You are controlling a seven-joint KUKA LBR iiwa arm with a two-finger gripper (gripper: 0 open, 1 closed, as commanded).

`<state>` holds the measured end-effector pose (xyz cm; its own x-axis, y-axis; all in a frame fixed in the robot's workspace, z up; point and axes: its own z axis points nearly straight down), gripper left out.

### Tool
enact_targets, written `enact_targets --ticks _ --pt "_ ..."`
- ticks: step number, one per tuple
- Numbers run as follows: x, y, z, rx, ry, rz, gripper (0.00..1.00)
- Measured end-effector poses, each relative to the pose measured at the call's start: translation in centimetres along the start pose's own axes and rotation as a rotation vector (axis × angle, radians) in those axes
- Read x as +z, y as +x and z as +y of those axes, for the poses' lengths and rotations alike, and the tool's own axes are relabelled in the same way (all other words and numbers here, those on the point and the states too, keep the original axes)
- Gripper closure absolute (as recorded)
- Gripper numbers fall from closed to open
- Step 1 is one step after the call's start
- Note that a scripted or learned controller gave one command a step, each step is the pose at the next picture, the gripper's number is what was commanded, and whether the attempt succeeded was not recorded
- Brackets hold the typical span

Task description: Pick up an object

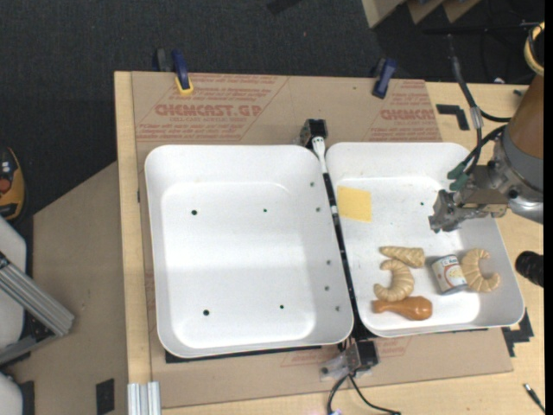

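Observation:
The right bin [397, 167] holds a flat yellow cheese-like square [354, 204] at its upper left. Lower down lie two tan croissant-like pieces [399, 271], an orange-brown drumstick [403, 308], a small grey can [447, 274] and another tan curved pastry [480, 269]. My gripper [445, 216] hangs over the right part of this bin, above the can and to the right of the yellow square. Nothing shows between its fingers.
The left bin [173, 180] lies beside the right one, with a black divider strip [333, 223] between them. Blue clamps [181, 69] [384, 76] sit at the cardboard's far edge. Cables run at the right behind the arm.

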<state>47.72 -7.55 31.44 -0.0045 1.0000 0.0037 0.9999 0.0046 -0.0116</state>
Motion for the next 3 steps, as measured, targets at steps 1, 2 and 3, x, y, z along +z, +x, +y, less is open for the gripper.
enact_targets --ticks 1,2,3 --pt "-13.0 4.1 0.8 -0.001 -0.03 -0.004 1.0" --pt "-1.6 9.6 0.1 -0.001 0.001 -0.002 1.0" --pt "-5.1 16.3 0.2 -0.004 -0.016 -0.001 1.0"
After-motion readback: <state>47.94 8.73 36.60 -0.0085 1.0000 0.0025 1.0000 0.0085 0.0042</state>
